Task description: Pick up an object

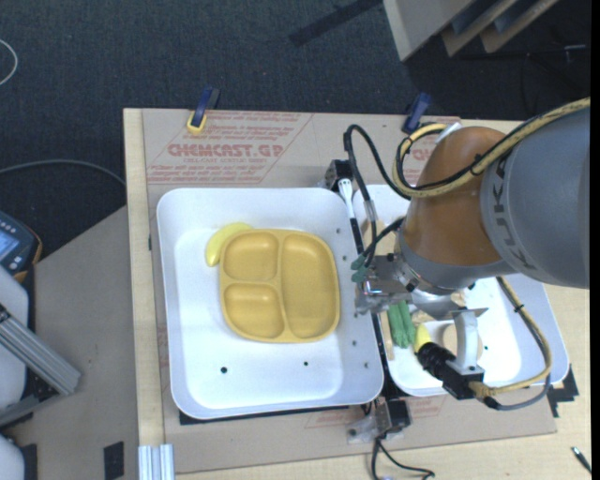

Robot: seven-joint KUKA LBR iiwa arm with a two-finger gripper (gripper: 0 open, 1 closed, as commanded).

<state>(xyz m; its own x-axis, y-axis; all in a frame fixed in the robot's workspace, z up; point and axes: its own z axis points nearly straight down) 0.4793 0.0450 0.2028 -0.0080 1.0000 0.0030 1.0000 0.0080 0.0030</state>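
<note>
Looked down at a slant on a tan bench board (141,281) printed with red lettering near its far edge and pinned there by two blue spring clamps (202,106). Lay over dark blue-grey carpet (141,47) on all far sides, with a thin pale cable looping at the upper left corner. Kept a silver aluminium rail (37,354) and a black handheld device (14,246) just off the board's left side, and a pale boxy structure (441,23) at the upper right. Carried a shallow white plastic left bin (187,356) and, touching its right wall, a shallow white plastic right bin (525,347). Held in the left bin a yellow three-compartment plastic plate (279,284), flat and near the bin's middle, with a small yellow curved piece (217,244) poking out from under its upper left corner. Reached in from the right with the grey arm and its orange band (459,202), trailing black cables (361,178) over the seam between the bins. Hung the gripper (417,314) low over the right bin's left part, just above a small green object (401,325) with a yellow bit beside it. Could not tell the gripper's state, nor whether anything sat in its grasp.
</note>
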